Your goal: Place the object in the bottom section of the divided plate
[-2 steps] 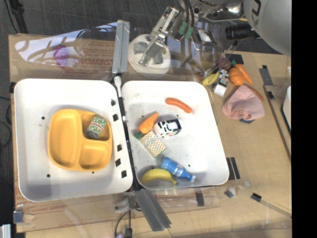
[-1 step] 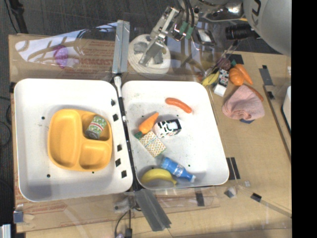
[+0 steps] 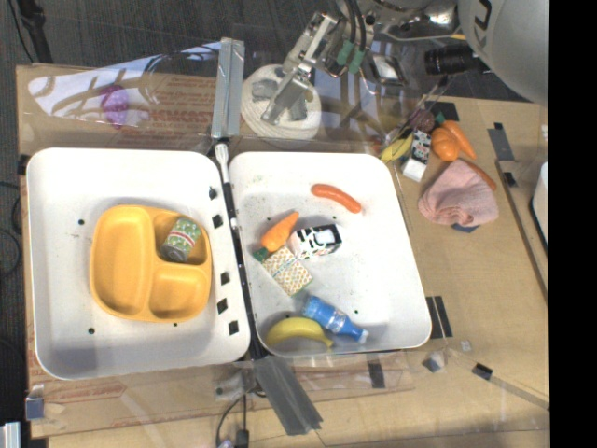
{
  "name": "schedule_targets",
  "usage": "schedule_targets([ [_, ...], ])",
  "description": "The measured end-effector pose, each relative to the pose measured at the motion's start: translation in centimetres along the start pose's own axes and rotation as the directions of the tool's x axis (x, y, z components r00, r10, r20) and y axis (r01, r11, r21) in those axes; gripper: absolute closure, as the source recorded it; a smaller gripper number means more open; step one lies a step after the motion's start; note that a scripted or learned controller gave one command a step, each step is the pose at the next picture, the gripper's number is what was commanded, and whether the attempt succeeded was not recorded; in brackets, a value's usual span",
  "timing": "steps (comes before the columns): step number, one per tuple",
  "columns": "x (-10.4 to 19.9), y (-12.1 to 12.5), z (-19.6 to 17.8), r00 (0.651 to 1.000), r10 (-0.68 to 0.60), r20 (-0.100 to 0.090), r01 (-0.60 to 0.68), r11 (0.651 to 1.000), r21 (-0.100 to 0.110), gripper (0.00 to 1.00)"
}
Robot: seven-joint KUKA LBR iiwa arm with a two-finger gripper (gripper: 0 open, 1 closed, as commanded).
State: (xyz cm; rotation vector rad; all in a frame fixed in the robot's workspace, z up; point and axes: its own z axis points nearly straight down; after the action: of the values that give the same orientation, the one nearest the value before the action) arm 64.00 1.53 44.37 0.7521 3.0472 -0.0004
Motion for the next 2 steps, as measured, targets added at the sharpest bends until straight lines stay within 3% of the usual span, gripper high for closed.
schedule_targets([
  [2, 0.00, 0.00, 0.00, 1.000, 0.000, 0.000, 0.000, 1.000, 0.000, 0.00],
])
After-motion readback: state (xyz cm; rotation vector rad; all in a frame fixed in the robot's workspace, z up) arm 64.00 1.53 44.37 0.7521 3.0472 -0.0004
